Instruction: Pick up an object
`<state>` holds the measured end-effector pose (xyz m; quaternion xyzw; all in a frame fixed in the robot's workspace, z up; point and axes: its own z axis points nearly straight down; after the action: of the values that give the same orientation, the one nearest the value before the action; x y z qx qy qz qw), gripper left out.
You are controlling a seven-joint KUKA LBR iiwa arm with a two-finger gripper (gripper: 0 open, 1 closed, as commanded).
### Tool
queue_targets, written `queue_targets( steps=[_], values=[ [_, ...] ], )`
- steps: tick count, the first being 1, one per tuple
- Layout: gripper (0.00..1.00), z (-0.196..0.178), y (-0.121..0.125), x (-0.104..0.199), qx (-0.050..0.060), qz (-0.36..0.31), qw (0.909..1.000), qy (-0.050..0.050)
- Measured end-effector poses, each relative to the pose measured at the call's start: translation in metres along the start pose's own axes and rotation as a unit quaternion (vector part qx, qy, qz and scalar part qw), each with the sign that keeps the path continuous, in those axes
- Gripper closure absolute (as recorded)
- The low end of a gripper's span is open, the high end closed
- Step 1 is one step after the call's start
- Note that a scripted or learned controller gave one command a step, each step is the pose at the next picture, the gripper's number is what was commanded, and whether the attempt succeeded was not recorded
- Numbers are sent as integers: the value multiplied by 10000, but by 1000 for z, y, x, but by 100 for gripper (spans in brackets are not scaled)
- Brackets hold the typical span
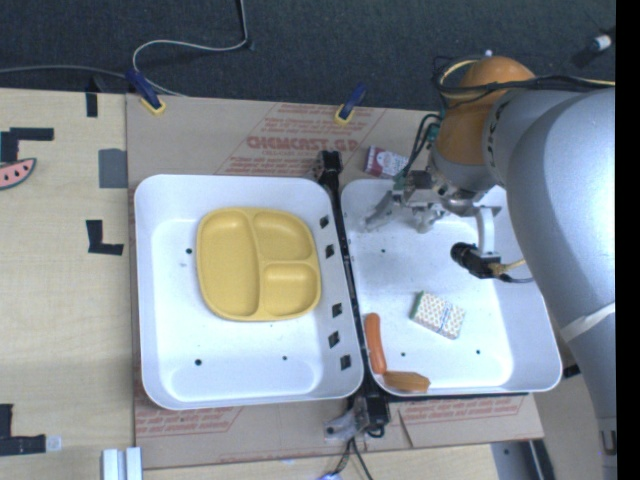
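- Gripper sits over the far end of the right bin, low near the rim by the divider; its metal fingers are spread apart with nothing between them.
- Arm reaches in from the right, its orange band just above the wrist.
- A small checked packet lies tilted near the middle of the right bin, well apart from the gripper.
- An orange carrot lies along that bin's left wall, and a brownish piece rests at the near edge just beside it.
- A yellow divided plate lies flat in the left bin.
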<state>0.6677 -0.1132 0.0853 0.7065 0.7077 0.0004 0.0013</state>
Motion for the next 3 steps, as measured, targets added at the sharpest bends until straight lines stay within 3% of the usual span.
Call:
queue_targets(
  steps=[1,2,3],
  values=[
    [0,-1,-49,11,4,5,10000,-2],
    [100,-10,-48,11,3,5,10000,-2],
    [0,-10,-49,11,4,5,10000,-1]
  ],
)
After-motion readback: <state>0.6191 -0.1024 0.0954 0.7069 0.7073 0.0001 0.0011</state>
